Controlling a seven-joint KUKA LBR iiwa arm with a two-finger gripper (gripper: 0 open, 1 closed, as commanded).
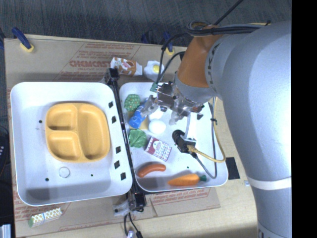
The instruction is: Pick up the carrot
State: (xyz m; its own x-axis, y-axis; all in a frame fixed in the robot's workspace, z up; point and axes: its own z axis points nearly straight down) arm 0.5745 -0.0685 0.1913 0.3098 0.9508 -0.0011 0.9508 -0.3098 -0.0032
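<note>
One orange carrot, green-tipped, lying flat; gripper finger state unclear

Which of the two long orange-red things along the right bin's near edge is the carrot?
The carrot is the orange one with a green tip, nearer the corner; the redder sausage lies left of it.

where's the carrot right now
The carrot lies in the right bin, along its near edge toward the right corner, just right of the sausage and below the gripper.
</note>
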